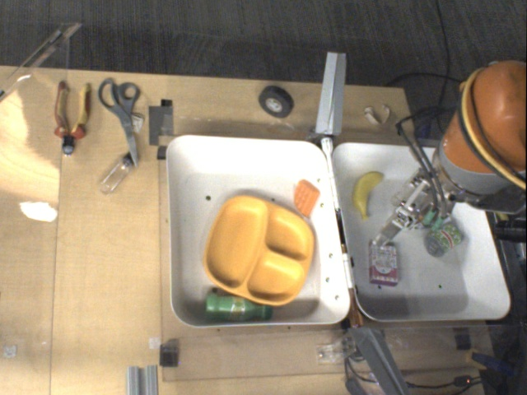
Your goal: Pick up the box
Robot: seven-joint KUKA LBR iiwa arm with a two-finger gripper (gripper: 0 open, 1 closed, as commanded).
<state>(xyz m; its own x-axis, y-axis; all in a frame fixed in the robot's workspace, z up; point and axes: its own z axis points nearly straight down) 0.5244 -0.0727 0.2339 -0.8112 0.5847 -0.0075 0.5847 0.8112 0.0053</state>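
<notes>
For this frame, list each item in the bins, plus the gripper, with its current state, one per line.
box: lying flat in the right bin, just below the gripper, not held.
gripper: hovering over the right bin, nothing visibly between its fingers.
banana: lying loose in the right bin.
yellow divided tray: lying in the left bin.
green bottle: on its side, partly under the tray.
orange piece: against the tray's upper edge.

readable text: none | box (384,263) in right bin (482,299): printed face, marks too small to read | green bottle (236,306) in left bin (185,220): label blurred, nothing can be made out
</notes>
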